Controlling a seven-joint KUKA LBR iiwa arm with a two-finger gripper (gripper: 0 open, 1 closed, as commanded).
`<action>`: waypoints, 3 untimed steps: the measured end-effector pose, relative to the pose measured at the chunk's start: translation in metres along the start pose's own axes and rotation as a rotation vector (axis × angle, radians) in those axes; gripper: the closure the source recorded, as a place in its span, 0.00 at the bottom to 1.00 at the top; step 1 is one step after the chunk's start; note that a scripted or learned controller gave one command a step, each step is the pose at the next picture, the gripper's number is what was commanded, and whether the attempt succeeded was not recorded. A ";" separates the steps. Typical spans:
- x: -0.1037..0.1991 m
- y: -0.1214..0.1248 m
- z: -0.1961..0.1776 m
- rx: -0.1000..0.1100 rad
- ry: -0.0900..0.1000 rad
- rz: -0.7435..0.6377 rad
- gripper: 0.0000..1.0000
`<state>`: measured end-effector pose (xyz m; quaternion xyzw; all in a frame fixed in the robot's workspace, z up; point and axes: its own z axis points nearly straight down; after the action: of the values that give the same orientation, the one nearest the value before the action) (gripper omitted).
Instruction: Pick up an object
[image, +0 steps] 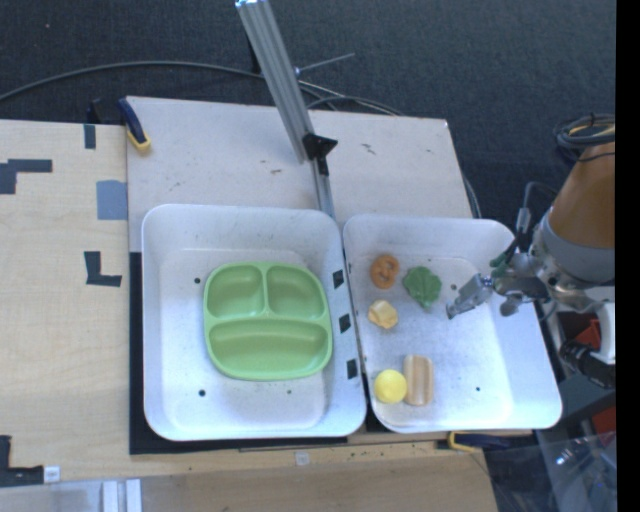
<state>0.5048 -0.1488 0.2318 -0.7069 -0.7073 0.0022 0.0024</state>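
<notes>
The right bin holds several small items: an orange-brown round piece, a green leafy piece, a pale yellow chunk, a yellow ball and a tan cylinder. My gripper hangs over the right part of this bin, just right of the green leafy piece and apart from it. Its fingers look spread, with nothing between them.
The left bin holds a green divided plate. A grey metal pole slants across the back and ends between the bins. A blue and yellow clamp sits at the bench's back left.
</notes>
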 end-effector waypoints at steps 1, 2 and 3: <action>0.010 0.005 0.055 0.001 0.001 -0.002 0.00; 0.009 0.007 0.118 0.002 0.001 -0.001 0.00; 0.009 0.008 0.105 -0.002 0.001 -0.002 1.00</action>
<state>0.5123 -0.1403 0.1269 -0.7062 -0.7080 0.0011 0.0018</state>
